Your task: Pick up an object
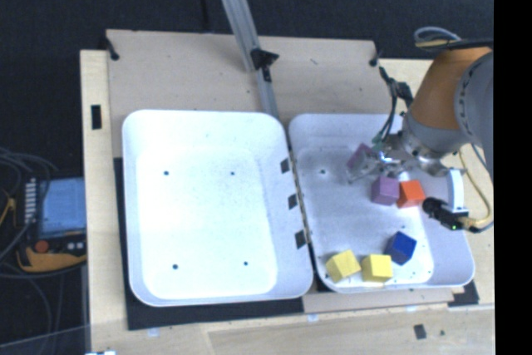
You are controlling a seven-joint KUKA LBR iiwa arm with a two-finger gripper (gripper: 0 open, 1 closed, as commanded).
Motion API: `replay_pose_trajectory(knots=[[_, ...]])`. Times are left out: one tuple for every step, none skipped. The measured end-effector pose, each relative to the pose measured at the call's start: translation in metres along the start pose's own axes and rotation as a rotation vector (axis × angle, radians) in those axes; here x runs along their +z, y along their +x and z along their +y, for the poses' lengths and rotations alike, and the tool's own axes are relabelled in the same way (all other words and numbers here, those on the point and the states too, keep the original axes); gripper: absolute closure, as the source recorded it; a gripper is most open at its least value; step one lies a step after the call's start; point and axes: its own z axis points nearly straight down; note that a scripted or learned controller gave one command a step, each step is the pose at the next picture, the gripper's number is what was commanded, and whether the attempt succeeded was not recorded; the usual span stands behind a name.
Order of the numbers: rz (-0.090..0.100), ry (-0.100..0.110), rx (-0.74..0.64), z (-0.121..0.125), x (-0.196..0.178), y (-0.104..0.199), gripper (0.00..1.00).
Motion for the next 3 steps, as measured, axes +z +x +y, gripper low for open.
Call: replay_pose_trajectory(knots=[[-0.002, -0.007, 0.003, 0.001, -0.015, -0.002, 1.00], [-0.002, -0.010, -0.003, 0.001, -0.068, 0.007, 1.00], [-0.002, -0.010, -0.003, 0.003, -0.114, 0.011, 1.00]])
